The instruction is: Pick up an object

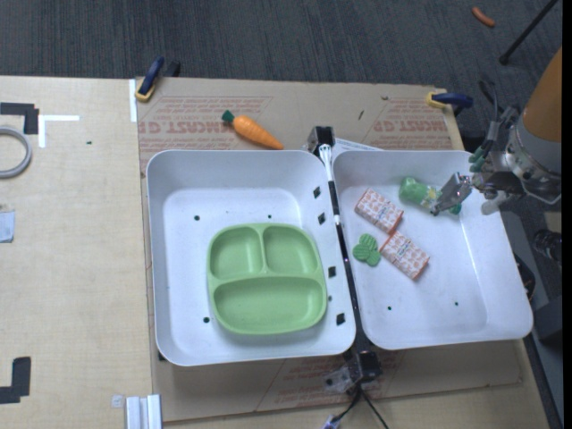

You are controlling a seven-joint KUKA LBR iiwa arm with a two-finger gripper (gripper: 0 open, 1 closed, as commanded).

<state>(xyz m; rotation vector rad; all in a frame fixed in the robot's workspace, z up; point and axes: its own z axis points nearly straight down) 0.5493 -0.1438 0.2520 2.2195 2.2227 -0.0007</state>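
blob [413, 189], a small green rounded toy, lies in the right bin [483, 315] near its far right part, just beside the tool [450, 195]. it looks light and smooth, likely plastic or rubber, so it may slip or roll out of a pinch; the best hold seems to be across its widest middle, coming straight down. whether the tool is wide, narrow or gripping something i cannot tell, since its tip is small and blurred and overlaps green bits near the blob.

the tool sits low over the right bin, pointing toward the left, its tip touching or nearly touching the blob's right side; which of the two i cannot tell. the arm [545, 119] comes in from the right edge, the wrist bent so the tool slants down and inward across the bin's right rim.

going outward, two pink-and-white packets [379, 210] [405, 256] lie at a slant toward the bin's middle, with a flat green leaf [365, 250] piece touching the nearer packet's left end. the left bin [174, 266] holds a green divided tray [266, 278]. beyond the bins, a toy carrot [251, 130] rests on the cardboard on the desk [71, 266].
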